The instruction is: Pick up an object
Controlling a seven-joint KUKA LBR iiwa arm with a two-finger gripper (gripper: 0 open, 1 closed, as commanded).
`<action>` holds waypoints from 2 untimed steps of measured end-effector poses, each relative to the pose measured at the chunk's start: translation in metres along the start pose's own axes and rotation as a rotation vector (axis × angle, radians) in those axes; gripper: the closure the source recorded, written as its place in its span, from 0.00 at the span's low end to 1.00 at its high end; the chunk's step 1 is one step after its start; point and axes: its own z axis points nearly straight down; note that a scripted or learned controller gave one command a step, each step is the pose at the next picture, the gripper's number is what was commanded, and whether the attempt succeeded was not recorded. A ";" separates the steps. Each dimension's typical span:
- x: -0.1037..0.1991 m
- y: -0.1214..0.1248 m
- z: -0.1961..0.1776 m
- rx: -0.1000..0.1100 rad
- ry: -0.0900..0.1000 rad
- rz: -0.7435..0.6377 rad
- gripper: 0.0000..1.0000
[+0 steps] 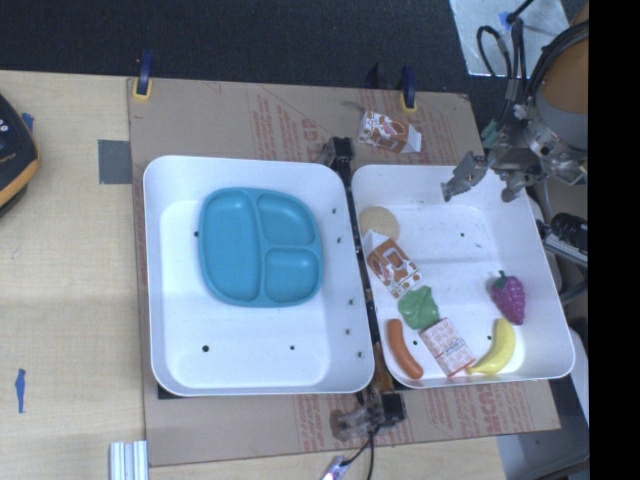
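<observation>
Cardboard sheeting covers the wooden bench (70,298), clipped at its far edge, and on it sit two white bins side by side. Taking the right bin (470,243) as the landmark: the left bin (250,353) touches its left wall and holds a blue divided plate (260,246). Inside the right bin, toys cluster along the left and near sides: a tan round piece (379,222), a printed packet (391,267), a green pepper (419,307), a hot dog (403,349), a small carton (445,346), a banana (497,349) and purple grapes (509,298). The tool (486,180) hovers over the bin's far right corner, its fingers spread apart with nothing between them. This looks like the approach step, no object yet chosen. Next it needs to travel toward the near side, centre over one piece such as the grapes, which stand apart from their neighbours, then descend before closing.
</observation>
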 end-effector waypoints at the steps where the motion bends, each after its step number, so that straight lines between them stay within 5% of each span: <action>1: 0.021 -0.015 0.145 -0.004 -0.001 0.001 0.00; 2: 0.029 -0.037 0.159 -0.026 -0.003 0.002 0.00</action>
